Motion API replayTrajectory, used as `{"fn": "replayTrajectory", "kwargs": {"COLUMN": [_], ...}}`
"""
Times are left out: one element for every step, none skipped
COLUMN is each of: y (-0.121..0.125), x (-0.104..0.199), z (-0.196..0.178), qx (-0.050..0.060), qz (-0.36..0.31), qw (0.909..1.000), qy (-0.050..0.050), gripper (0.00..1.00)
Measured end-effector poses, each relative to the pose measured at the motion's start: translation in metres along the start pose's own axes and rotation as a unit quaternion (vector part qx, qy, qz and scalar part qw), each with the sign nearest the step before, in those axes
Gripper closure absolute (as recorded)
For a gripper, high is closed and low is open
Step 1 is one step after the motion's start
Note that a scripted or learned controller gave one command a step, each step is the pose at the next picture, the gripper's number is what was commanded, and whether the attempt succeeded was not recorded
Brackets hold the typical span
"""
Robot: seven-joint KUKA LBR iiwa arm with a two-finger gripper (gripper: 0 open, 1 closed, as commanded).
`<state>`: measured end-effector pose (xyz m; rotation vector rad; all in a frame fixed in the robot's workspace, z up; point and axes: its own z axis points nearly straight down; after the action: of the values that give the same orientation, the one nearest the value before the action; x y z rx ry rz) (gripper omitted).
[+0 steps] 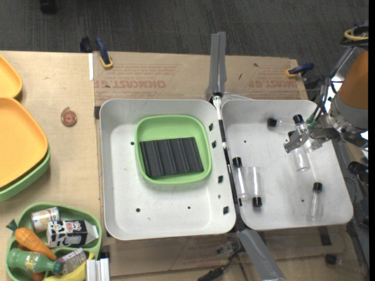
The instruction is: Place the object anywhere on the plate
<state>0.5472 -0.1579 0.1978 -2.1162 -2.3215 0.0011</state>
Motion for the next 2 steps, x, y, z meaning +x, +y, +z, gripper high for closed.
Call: {"fn": "replayTrajectory", "kwargs": {"y": [-0.0386, -0.0385], "x": [0.0128, 0.0126], "z": [0.0272, 0.027], "qx": [0.001, 0.001], "qz": [-0.091, -0.091], "qw": [0.9958, 0.9958], "qy": [0.0, 0.0], "gripper": [1.0, 0.0]}}
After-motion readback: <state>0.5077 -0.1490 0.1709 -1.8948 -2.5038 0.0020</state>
